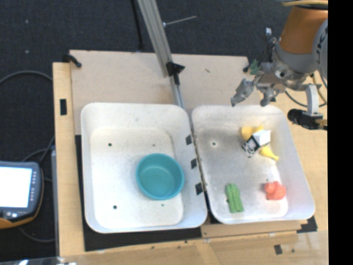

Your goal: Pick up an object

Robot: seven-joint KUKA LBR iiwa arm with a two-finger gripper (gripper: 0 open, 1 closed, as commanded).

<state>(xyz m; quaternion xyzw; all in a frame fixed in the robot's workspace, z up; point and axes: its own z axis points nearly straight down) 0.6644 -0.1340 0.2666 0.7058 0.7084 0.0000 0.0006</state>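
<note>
While claw (255,94) hovers open, right bin's (220,120) far rim lies below.

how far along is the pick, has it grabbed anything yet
Nothing looks done: the open gripper hangs above the right bin's far rim with nothing between its fingers. In hand: only the approach. Left: descend and close on something, such as the yellow toy, green block or red piece. The teal bowl sits in the left bin.
</note>
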